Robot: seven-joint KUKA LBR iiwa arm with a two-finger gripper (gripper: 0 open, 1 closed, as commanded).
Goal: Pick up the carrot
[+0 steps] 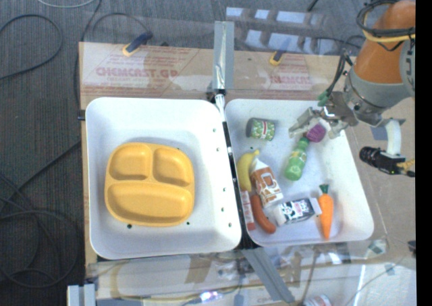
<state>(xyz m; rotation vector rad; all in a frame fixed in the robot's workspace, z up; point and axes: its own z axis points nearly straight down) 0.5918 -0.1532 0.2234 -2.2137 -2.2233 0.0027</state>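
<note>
The carrot (326, 212), orange with a green top, lies near the front right corner of the right bin (358, 176), pointing toward the front edge. My gripper (314, 121) hovers over the bin's back right part, well behind the carrot, with its fingers spread open and nothing between them. A purple item (315, 132) sits just below the fingers.
The right bin also holds a green can (261, 128), a green bottle (295, 161), a banana (246, 167), a brown carton (266, 186), a small milk carton (296, 210) and a sausage (257, 215). In the left bin (108, 115) rests a yellow divided tray (149, 182).
</note>
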